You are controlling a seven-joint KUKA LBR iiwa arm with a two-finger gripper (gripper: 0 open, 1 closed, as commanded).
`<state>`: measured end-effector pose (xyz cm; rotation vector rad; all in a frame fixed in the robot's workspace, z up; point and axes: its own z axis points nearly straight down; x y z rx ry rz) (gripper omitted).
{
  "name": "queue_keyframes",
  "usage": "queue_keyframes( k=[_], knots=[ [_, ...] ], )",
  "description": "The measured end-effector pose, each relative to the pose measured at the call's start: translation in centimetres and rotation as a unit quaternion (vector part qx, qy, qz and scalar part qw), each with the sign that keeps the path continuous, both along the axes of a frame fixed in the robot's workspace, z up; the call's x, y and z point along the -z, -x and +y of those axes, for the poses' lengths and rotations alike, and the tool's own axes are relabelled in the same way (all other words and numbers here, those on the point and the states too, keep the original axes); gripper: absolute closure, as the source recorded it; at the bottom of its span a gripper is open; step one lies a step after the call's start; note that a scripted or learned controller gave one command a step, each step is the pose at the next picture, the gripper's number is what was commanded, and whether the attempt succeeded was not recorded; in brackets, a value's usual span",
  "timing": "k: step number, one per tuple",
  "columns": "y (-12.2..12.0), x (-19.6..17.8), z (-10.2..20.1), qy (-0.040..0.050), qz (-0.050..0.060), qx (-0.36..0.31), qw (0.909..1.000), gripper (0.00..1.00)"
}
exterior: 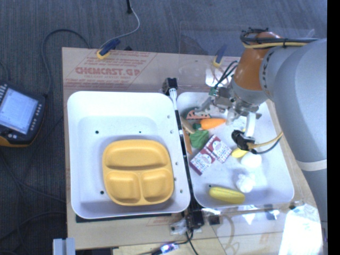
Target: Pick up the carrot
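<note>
**Right bin: carrot and gripper**

Item: small orange toy carrot with green top (pixel 211 124), lying flat in the upper part of the right white bin (pixel 276 166), just above a red-and-white printed packet (pixel 211 154). Gripper (pixel 234 110) just right of the carrot; whether it is open or closed cannot be told. Handling, judged: light, rigid plastic, smooth, likely slippery. Best taken across the thick middle.

arm (pixel 297 84): reaches in from right | gripper (pixel 232 110): lowered
</note>
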<state>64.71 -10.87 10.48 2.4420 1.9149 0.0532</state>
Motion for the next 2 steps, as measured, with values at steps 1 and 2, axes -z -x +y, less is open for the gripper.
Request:
queue_keyframes(
  k=[1,2],
  knots=[
    [-0.2,-1.1,0.2,-0.0022,0.001,-0.002,1.0,1.0],
    [3.9,-11.9,2.8,-0.004,0.024,0.055,0.9982,1.0]
  ],
)
